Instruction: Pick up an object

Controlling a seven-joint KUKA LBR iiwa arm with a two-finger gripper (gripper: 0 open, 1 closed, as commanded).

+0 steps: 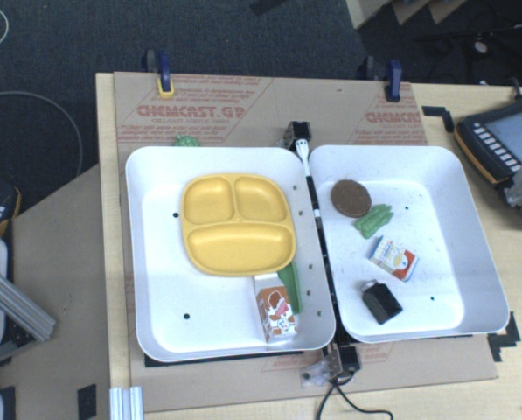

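The left bin [156, 234] holds a yellow divided plate [239, 224], with a small carton [276, 311] bearing a red picture below it and a green stick-like piece [289, 287] beside that carton. In the right bin [453, 226] lie a brown round disc [351, 198], a green leafy piece [373, 220], a small white-and-orange carton [393, 258] and a black block [382, 303].
Both bins rest on a cardboard sheet [208, 108] held by clamps [163, 73] at the back. A small green item [186, 141] lies just beyond the left bin's far rim. A tablet-like device [498, 143] sits at the right edge.
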